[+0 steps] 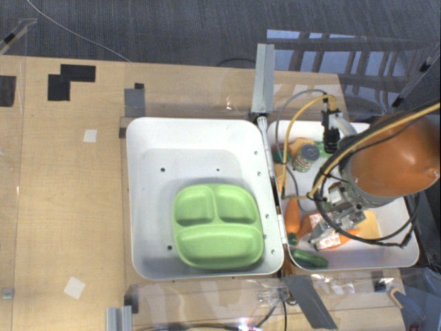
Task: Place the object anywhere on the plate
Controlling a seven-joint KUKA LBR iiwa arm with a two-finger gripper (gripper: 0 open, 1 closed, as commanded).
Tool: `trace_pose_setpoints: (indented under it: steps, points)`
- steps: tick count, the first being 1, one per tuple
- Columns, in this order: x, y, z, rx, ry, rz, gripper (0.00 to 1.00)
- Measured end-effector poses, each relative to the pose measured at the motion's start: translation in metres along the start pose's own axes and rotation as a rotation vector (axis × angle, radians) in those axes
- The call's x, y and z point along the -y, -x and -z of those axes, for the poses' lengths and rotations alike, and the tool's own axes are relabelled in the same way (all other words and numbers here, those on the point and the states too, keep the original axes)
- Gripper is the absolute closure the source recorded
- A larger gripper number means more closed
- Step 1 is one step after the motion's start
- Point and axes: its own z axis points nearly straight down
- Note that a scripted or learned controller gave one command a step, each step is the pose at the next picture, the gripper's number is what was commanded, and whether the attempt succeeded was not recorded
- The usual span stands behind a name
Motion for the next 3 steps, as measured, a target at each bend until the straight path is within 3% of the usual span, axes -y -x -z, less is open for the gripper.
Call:
trace_pose_setpoints:
  steps: [1, 2, 3]
  points:
    - [0.009, 0.002, 0.141, -0.005, -0.009, 0.173, 1.00]
    - [0.089, 0.000, 0.088, 0.004, 0.000, 0.262, 1.00]
    - [0.082, -0.025, 0.049, 0.001, 0.000, 0.452, 1.00]
